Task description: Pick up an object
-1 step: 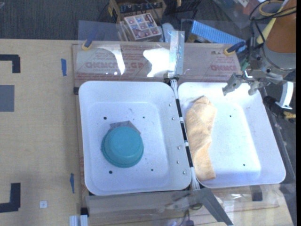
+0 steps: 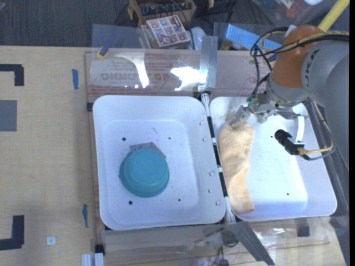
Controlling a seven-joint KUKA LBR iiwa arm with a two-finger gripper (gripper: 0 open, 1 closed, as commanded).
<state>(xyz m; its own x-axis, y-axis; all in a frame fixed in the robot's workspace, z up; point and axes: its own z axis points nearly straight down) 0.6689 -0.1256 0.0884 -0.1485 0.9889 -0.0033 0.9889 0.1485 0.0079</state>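
Note:
A teal bowl [image 2: 145,172] lies upside down in the left bin [image 2: 111,115], over a grey scrap. A tan cloth [image 2: 237,159] stretches along the left wall of the right bin [image 2: 316,198]. My gripper [image 2: 242,117] reaches in from the right and hangs low over the cloth's upper end, at the back left corner of the right bin. Its fingertips touch or nearly touch the cloth's top edge. Nothing is lifted between them.
A metal divider [image 2: 215,148] separates the two bins. A black cable piece [image 2: 285,140] hangs from the arm over the right bin. A clear plastic sheet [image 2: 144,73] and boxes sit behind the bins. The wooden bench [image 2: 44,148] extends to the left.

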